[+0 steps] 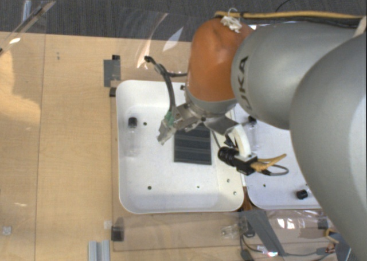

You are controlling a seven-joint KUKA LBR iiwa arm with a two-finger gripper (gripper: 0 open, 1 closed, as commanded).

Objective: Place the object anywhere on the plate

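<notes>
**Tabletop** (57, 139): pale wood, carrying two white bins side by side.

**Left bin** (172, 203): shallow with rounded corners. It holds items 1 and 2.

1. **Plate** (192, 146): a dark grey, ribbed rectangle lying flat right of the bin's centre. Its top edge is partly covered by the wrist above. I take it for the target because it is the only flat carrier here. Nothing can be seen resting on its exposed face.
2. **Black piece** (132, 121): small, on the bin floor near the left wall and well apart from the plate. It is probably the object to be placed and appears untouched.

**Right bin** (275, 198): mostly hidden under the arm. A second small black piece (301, 194) lies near its lower edge.

**Arm** (287, 76): grey with an orange band (212, 65). It reaches in from the right and is bent down over the left bin.

**Hand** (167, 130): set low between the plate's upper left corner and the black piece, nearer the plate. Its tip is small and blurred, so I cannot tell whether it is spread or pressed together, and nothing can be seen held in it. The position suits either an approach to the black piece or a hover beside the plate.

**Cable** (166, 85): dark, looping from the wrist down to the hand to feed it.

**Task status:** judged not done, since the plate looks bare and the likely object sits apart from it.
</notes>
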